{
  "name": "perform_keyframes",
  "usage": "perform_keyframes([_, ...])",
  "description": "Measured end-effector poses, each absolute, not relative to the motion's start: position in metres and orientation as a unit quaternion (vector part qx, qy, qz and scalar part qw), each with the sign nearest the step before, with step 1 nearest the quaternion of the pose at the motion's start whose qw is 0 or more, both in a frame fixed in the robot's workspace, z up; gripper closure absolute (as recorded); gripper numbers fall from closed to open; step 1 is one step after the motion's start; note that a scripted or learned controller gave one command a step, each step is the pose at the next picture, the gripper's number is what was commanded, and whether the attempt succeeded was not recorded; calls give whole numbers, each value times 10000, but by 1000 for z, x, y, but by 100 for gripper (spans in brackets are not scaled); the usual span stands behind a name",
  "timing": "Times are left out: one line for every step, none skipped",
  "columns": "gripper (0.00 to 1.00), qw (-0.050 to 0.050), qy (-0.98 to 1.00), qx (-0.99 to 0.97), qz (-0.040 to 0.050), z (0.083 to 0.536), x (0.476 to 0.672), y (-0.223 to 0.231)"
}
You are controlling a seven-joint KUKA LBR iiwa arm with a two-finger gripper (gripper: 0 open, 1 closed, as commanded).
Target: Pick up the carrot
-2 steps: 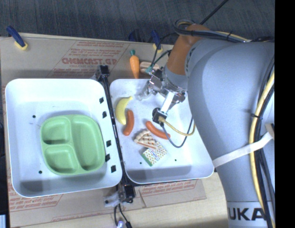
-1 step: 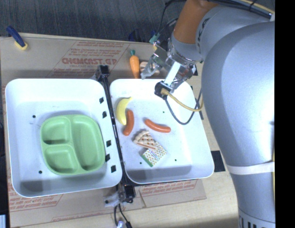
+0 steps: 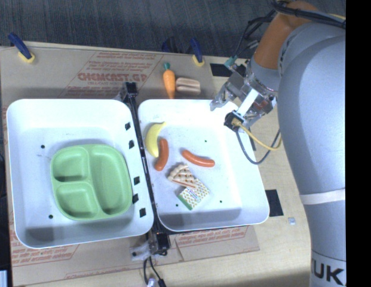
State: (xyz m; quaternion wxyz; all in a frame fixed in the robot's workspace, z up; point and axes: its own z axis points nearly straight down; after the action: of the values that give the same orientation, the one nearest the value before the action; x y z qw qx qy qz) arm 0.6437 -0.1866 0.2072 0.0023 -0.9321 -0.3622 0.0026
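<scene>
A green three-compartment plate [image 3: 89, 181] sits in the left white bin [image 3: 18, 160] on a cardboard-covered bench [image 3: 107, 67]. Beyond the bins' far rims, on the cardboard just behind the right bin [image 3: 248, 196], the carrot [image 3: 168, 82] lies with its green top pointing away from the bins, and a small tan bread-like piece [image 3: 187, 86] is just beside it on the right. Inside the right bin are a banana [image 3: 152, 137], a sausage [image 3: 162, 154] touching it, a second sausage [image 3: 198, 158], a waffle-like piece [image 3: 182, 175] and a small patterned packet [image 3: 193, 195]. At right, the grey arm's gripper [image 3: 230, 103] hovers over the right bin's far right corner, well apart from the carrot, its fingers open and holding nothing.
</scene>
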Motion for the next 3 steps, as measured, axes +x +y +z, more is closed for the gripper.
perform_keyframes([0,22,-3286,-9445,23,91,628,-203])
perform_keyframes([0,18,-1265,-9920,21,91,637,-151])
perform_keyframes([100,40,-1294,-9916,41,101,636,-151])
